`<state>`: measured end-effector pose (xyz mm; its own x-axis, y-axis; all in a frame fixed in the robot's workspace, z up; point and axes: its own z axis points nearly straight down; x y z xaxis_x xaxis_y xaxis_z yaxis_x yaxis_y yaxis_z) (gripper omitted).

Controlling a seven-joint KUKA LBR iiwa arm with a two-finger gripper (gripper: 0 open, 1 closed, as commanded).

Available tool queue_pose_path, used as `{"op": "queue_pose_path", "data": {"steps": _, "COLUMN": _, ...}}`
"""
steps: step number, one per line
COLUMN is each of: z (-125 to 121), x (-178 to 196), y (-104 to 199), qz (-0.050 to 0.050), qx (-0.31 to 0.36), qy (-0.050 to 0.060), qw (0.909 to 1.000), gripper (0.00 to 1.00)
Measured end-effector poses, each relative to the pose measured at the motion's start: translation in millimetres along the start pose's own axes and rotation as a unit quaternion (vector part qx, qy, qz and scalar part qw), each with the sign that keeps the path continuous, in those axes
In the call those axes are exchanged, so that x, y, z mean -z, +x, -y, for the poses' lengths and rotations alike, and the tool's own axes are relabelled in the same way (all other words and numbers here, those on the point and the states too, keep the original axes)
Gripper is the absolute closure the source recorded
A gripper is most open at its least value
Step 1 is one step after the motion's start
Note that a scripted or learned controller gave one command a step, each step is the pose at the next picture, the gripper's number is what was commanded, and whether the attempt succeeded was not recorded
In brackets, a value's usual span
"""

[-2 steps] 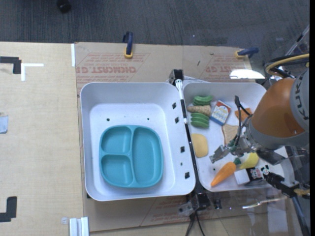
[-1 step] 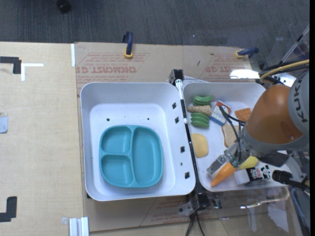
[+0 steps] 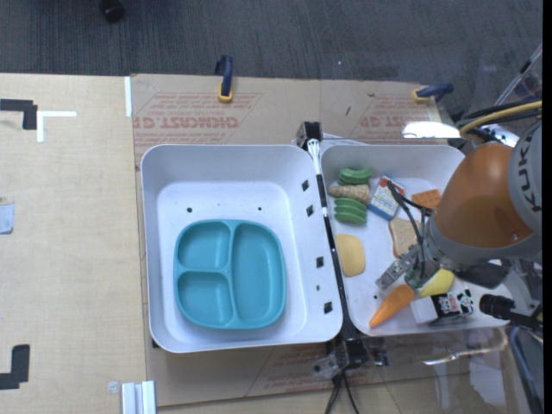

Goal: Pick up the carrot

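Lying near the lower edge of the right bin (image 3: 448, 155), toward the lower right of the frame, the carrot (image 3: 391, 306) rests on the bin floor with its narrow tip aimed down and to the left and its thick end up and to the right, so its long axis runs on a slant from lower left to upper right. The gripper (image 3: 405, 272) hangs just above that thick end, at the foot of the arm (image 3: 483, 201) that reaches in from the right; whether its fingers are spread or closed cannot be told from this angle, and nothing shows the carrot between them. The carrot looks like a toy: probably light, stiff and fairly smooth, liable to roll or squirt out of a pinch near the tapered tip. A grip across the thicker half, square to the long axis, seems the safer hold. A yellow piece (image 3: 435, 282) lies touching or just beside the thick end, and a pale round piece (image 3: 349, 254) sits up and to the left. The teal plate (image 3: 230, 274) lies in the left bin (image 3: 164, 231).
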<state>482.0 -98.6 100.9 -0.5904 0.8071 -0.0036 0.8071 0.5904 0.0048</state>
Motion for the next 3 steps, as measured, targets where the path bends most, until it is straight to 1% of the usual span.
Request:
{"op": "queue_pose_path", "data": {"steps": 1, "z": -104.0, "x": 90.3, "y": 3.8, "qz": 0.0, "qx": -0.064, "qy": 0.002, "qw": 0.9979, "gripper": 1.0}}
{"op": "queue_pose_path", "data": {"steps": 2, "z": -103.7, "x": 90.2, "y": 3.6, "qz": 0.0, "qx": -0.064, "qy": 0.003, "qw": 0.998, "gripper": 0.0}}
{"op": "queue_pose_path", "data": {"steps": 3, "z": -29.8, "x": 97.6, "y": 8.2, "qz": -0.001, "qx": -0.03, "qy": 0.003, "qw": 0.9996, "gripper": 0.0}}
